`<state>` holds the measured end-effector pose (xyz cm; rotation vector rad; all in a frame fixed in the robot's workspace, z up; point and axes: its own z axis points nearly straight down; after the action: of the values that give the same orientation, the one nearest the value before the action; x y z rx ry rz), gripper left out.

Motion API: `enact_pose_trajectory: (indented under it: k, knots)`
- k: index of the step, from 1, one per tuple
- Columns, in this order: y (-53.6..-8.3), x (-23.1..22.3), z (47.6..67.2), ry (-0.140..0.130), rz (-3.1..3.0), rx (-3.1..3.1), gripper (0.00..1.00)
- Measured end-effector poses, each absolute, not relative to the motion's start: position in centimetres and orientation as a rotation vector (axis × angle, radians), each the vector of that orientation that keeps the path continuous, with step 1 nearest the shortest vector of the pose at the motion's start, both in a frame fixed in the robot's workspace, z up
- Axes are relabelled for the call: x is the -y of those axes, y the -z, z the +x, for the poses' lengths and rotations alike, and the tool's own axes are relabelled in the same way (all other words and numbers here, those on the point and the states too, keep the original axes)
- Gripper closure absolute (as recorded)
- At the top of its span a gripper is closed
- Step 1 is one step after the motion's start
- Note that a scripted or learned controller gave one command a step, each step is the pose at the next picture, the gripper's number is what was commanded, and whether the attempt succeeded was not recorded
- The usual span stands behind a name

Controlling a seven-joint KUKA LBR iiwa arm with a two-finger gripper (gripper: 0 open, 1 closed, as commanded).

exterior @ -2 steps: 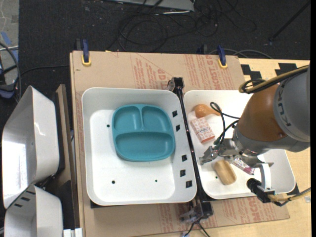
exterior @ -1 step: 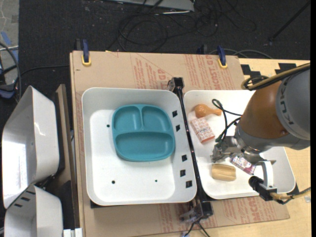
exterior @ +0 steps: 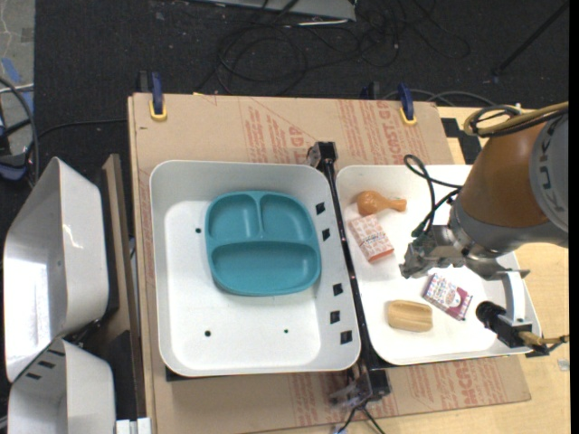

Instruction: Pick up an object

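Note:
In the right bin (exterior: 384, 351) lie an orange chicken drumstick (exterior: 377, 203), a red and white packet (exterior: 371, 238), a tan bread roll (exterior: 409, 315) and a small purple and white packet (exterior: 447, 296). My gripper (exterior: 422, 259) hangs over the middle of this bin, right of the red and white packet and just above-left of the purple packet. I see nothing between its fingers.
The left bin (exterior: 181, 333) holds a teal divided plate (exterior: 263, 243). A divider with black clips (exterior: 339, 269) runs between the bins. The arm's grey and orange body (exterior: 516, 193) covers the right bin's far right side. Cables trail over the arm.

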<state>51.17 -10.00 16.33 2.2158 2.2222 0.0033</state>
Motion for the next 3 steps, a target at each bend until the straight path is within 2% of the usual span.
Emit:
enact_pose_trajectory:
  k: [1,2,3]
  knots:
    - [-21.2,9.0,51.3,-0.004,2.215,-2.224,1.0]
    - [-21.3,9.0,51.3,0.0,2.218,-2.224,1.0]
    - [-20.8,4.2,51.1,0.0,2.218,-2.228,1.0]
